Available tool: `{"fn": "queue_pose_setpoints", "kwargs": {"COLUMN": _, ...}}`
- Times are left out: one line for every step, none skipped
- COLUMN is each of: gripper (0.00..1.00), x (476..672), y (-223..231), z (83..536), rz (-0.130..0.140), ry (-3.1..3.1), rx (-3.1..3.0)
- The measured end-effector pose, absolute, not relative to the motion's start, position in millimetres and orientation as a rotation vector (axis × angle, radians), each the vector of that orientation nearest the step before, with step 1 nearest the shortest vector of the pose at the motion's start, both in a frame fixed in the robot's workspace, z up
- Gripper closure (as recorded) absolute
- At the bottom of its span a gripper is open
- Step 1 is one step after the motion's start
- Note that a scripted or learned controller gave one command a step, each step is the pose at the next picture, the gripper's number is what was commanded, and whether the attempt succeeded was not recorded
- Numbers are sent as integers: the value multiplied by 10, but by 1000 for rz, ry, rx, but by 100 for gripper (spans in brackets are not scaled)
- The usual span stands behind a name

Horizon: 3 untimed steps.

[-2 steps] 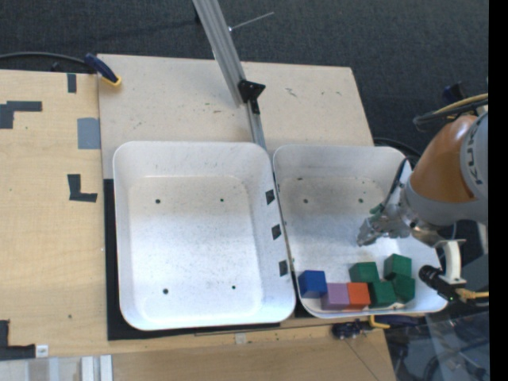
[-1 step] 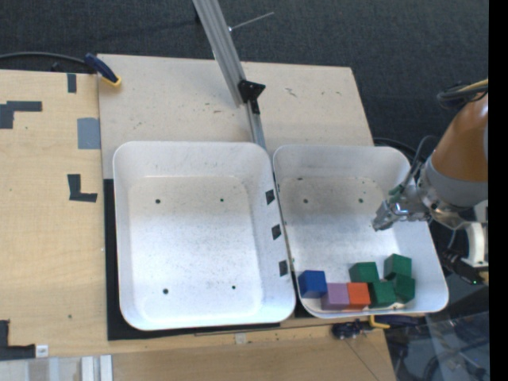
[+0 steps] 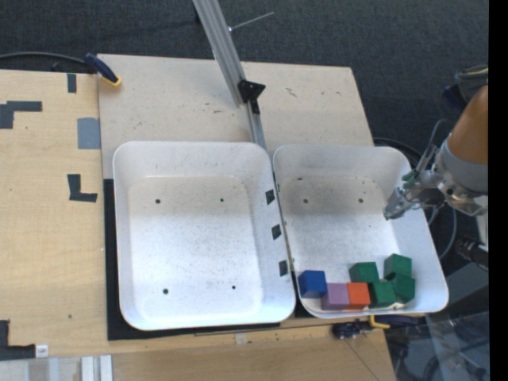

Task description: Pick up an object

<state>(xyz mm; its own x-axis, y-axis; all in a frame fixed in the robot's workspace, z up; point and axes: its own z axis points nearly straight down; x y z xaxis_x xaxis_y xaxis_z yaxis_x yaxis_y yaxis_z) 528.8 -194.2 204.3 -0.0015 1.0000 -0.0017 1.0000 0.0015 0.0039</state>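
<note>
1. Two shallow white bins sit side by side on the tabletop (image 3: 182,105), the left bin (image 3: 127,213) in the middle of the frame and the right bin (image 3: 333,153) toward the right.
2. The arm (image 3: 468,153) comes in from the right edge of the frame, and its end effector (image 3: 397,205) sits at the right rim of the right bin, about halfway down that rim.
3. Whether the end effector is wide or narrow cannot be told; it is too small and blurred, and nothing can be made out between its tips.
4. The blocks lie together along the lower edge of the right bin, well below the end effector.
5. From left to right there: a blue block (image 3: 313,282), a purple block (image 3: 338,294) just beside it, an orange block (image 3: 359,294) touching the purple one, then a cluster of green blocks (image 3: 385,280) in the lower right corner.
6. A grey metal rail (image 3: 222,38) slants from the top of the frame down to the gap between the bins.
</note>
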Motion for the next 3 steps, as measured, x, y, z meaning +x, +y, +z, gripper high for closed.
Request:
{"fn": "queue_pose_setpoints", "kwargs": {"gripper": 100, "x": 5309, "y": -1311, "z": 2132, "rz": 3, "ry": 2231, "rx": 2214}}
{"fn": "queue_pose_setpoints", "kwargs": {"gripper": 100, "x": 5341, "y": -663, "z": 2165, "rz": 2, "ry": 2233, "rx": 2214}}
{"fn": "queue_pose_setpoints", "kwargs": {"gripper": 100, "x": 5406, "y": -126, "z": 2265, "rz": 1, "ry": 2231, "rx": 2214}}
